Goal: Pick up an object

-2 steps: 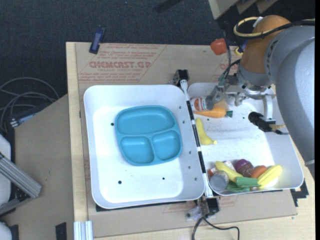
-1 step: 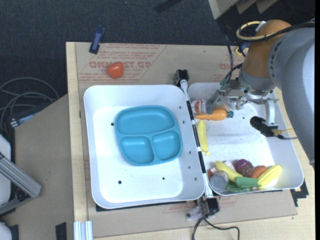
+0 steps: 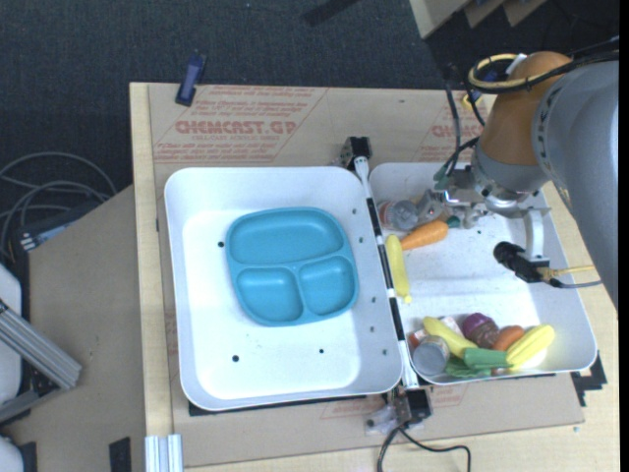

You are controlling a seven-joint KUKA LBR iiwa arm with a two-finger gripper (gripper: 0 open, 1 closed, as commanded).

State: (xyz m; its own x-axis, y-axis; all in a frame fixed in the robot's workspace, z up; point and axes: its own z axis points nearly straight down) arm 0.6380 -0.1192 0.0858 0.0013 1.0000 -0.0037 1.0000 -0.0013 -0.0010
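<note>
Two white bins on the bench. Left bin [image 3: 197, 362] carries a blue divided plate [image 3: 292, 265] at its centre, three compartments, nothing in them.

Right bin [image 3: 580, 347] holds the toys. Arm [image 3: 521, 116] reaches in from 3 o'clock, orange band above the wrist, and hangs over the bin's 12 o'clock end. Gripper [image 3: 447, 207] sits low there, just beside the carrot; how wide it stands I cannot tell, since the wrist hardware covers that part. Nothing is seen held.

Likely target: toy carrot [image 3: 425, 234], at about 10 o'clock in the right bin. Long axis runs roughly 2 o'clock to 8 o'clock; the thick end lies toward the gripper, the narrow end toward the bin divider. Judged a hollow plastic play food: light, stiff, smooth and a bit slippery, not fragile. The taper means a pinch near the tip would squeeze it out; best taken across the thick middle, jaws square to the long axis.

Yellow corn-like piece [image 3: 395, 266] lies along the bin's 9 o'clock wall, long axis 12 to 6 o'clock, its upper end near the carrot's tip. It is tight against the wall, so a poor candidate.

Cluster at 6 o'clock: banana [image 3: 532, 343], a purple piece [image 3: 478, 325], a green piece [image 3: 479, 359], a small grey can [image 3: 429, 357], all touching or overlapping, so awkward to single out.

A small round item [image 3: 401, 211] rests at 11 o'clock, too blurred to name.
</note>
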